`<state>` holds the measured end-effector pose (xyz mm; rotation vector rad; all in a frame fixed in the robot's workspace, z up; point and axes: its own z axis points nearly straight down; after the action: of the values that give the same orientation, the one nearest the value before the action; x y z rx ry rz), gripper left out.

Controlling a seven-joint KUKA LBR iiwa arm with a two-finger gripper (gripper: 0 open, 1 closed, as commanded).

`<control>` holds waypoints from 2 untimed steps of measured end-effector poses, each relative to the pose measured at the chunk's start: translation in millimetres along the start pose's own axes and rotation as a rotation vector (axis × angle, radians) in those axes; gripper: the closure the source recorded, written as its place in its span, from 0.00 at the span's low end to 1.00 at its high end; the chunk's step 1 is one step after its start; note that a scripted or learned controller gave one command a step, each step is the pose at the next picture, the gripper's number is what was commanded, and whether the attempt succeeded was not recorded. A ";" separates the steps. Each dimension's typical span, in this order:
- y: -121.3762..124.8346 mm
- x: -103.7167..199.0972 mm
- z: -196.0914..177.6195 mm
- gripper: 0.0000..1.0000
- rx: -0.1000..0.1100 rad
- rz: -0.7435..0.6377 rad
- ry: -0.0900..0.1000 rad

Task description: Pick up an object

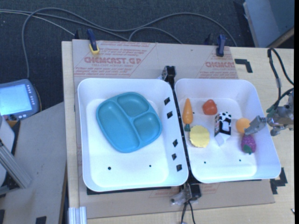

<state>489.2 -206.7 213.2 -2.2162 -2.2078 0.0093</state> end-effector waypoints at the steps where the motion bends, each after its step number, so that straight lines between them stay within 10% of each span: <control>1: 3.0 0.5 -6.4 0.00 -0.013 -0.004 -0.004; 2: 11.3 6.4 42.4 0.00 -0.008 -0.005 -0.002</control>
<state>500.0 -200.1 170.8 -2.2155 -2.2182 0.0022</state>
